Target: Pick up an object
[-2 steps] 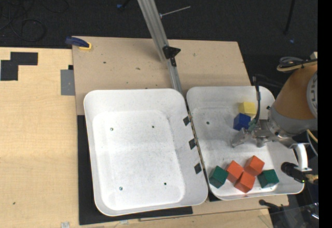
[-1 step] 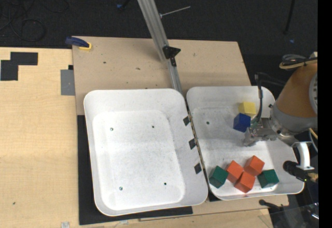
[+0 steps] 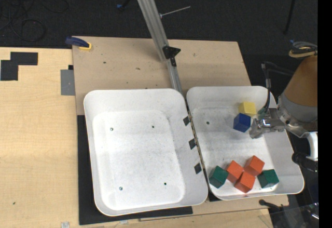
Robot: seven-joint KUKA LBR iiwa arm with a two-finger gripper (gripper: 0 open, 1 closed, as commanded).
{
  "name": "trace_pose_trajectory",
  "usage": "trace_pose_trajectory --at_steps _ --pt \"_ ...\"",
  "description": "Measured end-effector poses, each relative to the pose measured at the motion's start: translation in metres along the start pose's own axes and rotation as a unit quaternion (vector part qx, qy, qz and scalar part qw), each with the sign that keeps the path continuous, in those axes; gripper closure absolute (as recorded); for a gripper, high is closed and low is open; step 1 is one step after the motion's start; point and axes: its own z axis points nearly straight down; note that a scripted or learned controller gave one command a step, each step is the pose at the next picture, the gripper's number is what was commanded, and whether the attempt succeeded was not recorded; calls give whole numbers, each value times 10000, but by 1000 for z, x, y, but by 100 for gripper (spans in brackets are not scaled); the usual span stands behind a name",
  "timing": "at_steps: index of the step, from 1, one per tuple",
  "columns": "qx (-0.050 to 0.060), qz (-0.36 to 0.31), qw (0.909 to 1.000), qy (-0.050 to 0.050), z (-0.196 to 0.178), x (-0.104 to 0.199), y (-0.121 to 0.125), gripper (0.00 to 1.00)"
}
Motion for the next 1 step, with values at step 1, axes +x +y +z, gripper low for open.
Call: trace_pose_trajectory --at_steps 1 --pt "-15 7 10000 -5 -64 -1 2 100"
